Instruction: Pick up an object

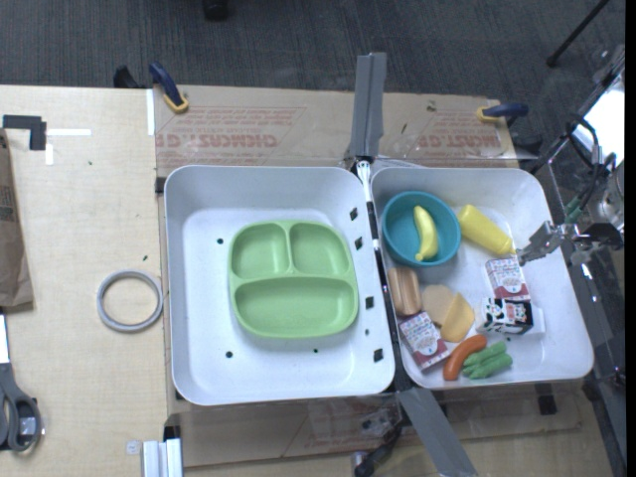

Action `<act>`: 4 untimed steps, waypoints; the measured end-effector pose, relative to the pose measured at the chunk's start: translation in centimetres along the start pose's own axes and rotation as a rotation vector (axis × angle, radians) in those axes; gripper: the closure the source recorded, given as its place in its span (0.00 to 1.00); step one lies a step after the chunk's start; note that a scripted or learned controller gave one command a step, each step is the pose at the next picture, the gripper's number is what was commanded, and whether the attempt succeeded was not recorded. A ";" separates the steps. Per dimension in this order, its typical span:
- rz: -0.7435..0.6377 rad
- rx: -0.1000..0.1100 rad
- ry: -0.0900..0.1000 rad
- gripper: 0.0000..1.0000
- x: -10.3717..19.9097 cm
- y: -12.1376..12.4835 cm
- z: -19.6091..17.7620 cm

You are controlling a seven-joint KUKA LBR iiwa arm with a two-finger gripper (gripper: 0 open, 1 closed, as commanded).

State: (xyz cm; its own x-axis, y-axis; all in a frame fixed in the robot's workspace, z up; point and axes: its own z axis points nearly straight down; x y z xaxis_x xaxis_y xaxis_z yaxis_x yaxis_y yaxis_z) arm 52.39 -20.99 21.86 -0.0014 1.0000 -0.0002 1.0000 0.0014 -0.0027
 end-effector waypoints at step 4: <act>-0.160 -0.004 -0.003 0.00 2.4 8.5 9.8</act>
State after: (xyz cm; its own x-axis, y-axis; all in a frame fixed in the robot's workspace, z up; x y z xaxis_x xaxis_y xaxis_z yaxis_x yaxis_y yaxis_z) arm 60.84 -18.56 12.05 -0.1609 0.9870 -0.0026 0.9870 0.1609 0.0013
